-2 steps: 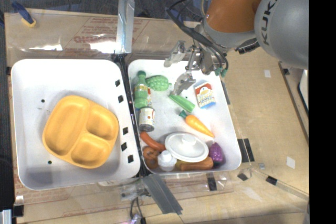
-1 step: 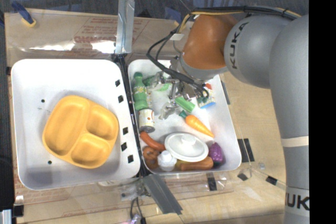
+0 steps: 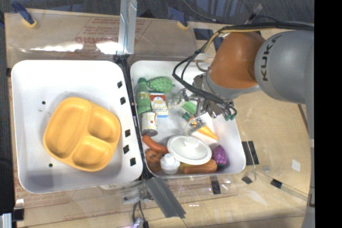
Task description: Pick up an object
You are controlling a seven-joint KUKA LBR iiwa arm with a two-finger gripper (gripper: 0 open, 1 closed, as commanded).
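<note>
The right bin (image 3: 233, 139) holds a heap of toy food and containers. Along its left side lie a green bottle (image 3: 142, 94), a leafy green toy (image 3: 160, 84), a small red-labelled carton (image 3: 158, 104) and a can (image 3: 149, 124). At the front sit a white lidded bowl (image 3: 188, 149), a purple piece (image 3: 219, 155), an orange wedge (image 3: 206, 132), a red sausage (image 3: 154, 143) and a white cup (image 3: 169, 163). My gripper (image 3: 195, 112) is down inside this bin, just above the orange wedge and beside a small green piece (image 3: 188, 108). The wrist hides what lies under it.
The left bin (image 3: 26, 88) holds a yellow divided plate (image 3: 81, 132). A metal clamp (image 3: 127, 26) stands at the back where the two bins meet. The grey arm with its orange band (image 3: 235, 61) crosses the right bin's far right corner, trailing black cables.
</note>
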